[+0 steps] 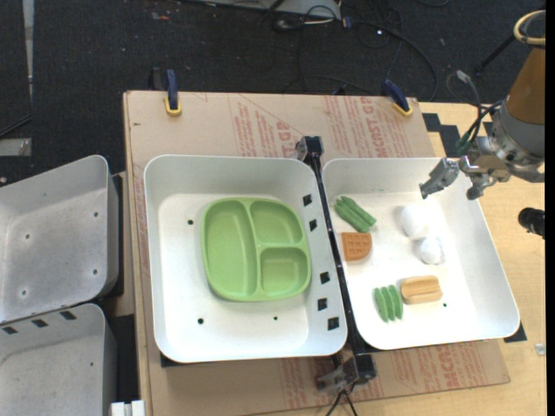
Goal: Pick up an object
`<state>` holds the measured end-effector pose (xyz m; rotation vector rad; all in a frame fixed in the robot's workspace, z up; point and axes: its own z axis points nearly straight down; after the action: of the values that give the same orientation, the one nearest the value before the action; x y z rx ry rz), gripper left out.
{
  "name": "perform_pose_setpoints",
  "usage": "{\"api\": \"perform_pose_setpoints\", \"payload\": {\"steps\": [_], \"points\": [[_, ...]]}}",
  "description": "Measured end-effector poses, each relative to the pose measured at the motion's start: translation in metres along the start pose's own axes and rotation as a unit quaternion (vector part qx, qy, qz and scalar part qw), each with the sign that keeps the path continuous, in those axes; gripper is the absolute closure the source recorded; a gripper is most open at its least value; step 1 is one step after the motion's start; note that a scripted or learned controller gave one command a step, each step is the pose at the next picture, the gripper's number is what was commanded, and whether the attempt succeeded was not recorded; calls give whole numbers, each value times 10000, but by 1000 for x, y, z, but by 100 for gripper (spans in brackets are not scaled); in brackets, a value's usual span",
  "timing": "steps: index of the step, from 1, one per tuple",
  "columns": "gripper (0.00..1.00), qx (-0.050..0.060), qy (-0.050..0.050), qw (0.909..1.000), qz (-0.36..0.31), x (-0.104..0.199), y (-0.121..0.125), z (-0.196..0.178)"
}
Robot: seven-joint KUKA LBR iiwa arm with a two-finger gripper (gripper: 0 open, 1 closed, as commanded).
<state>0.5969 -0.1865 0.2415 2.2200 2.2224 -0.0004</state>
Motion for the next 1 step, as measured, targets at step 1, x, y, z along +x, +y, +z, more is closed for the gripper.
{"api": "perform_pose_setpoints", "payload": {"steps": [1], "points": [[0,4,1,10000,7,7,-6,47]]}}
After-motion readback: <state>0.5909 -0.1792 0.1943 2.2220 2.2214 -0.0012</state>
